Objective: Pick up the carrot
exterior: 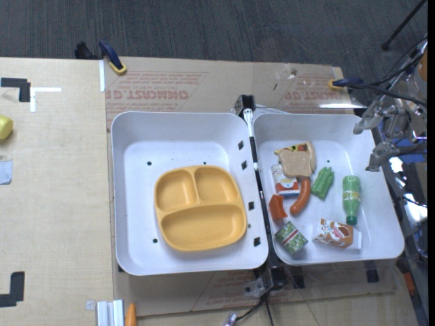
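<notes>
The carrot, a short orange stick, lies slanted in the middle of the right bin. A darker red-orange piece touches its lower left end, and a green pod-like item lies just to its right. My gripper hangs over the right bin's far right rim, well to the right of the carrot and above it. Nothing shows between its fingers.
Around the carrot in the right bin lie a sandwich, a red-and-white packet, a green bottle, a green box and a small carton. The left bin holds a yellow divided plate.
</notes>
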